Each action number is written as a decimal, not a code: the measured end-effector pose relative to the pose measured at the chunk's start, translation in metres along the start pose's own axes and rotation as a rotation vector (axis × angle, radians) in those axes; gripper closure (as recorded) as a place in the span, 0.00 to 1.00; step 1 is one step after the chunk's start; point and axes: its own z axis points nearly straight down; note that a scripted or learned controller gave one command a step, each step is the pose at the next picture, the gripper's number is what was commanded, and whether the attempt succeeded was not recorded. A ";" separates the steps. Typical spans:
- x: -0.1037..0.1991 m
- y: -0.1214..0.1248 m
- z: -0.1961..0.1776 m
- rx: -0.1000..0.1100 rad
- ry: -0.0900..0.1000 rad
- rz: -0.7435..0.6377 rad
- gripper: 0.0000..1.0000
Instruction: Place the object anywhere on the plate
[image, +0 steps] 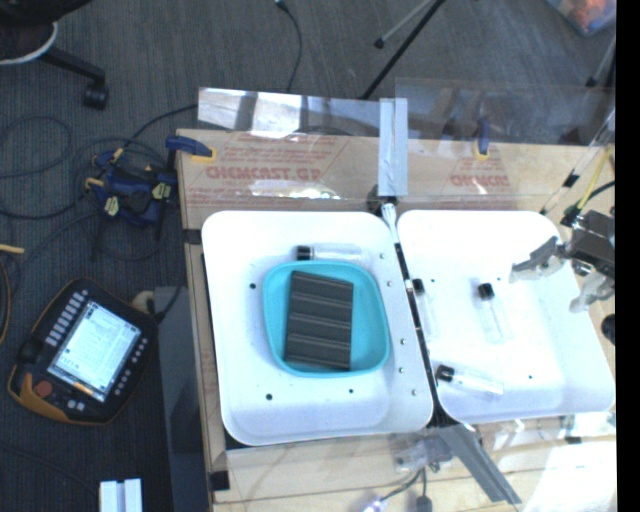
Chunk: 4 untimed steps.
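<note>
Already on the blue plate (372, 330), dark ridged block (320, 320), gripper (562, 275) apart

A clear tube with a black cap (489, 310) lies in the right white bin (560, 390) just left of the gripper (562, 279), and a second capped tube (465, 378) rests farther left, toward the bin's front edge. A third tube (325, 253) lies in the left bin (230, 300), well apart from the gripper. Far to its left, a teach pendant (80, 350) and blue clamps (130, 190) sit on the dark floor.

Bright even light; glare on white bins (300, 420); soft focus, faint shadows.
</note>
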 end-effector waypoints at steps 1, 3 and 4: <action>-0.018 0.008 -0.097 -0.001 0.000 0.133 0.00; -0.018 0.008 -0.110 0.002 0.000 0.449 0.00; -0.024 0.011 -0.113 0.003 0.000 0.639 0.00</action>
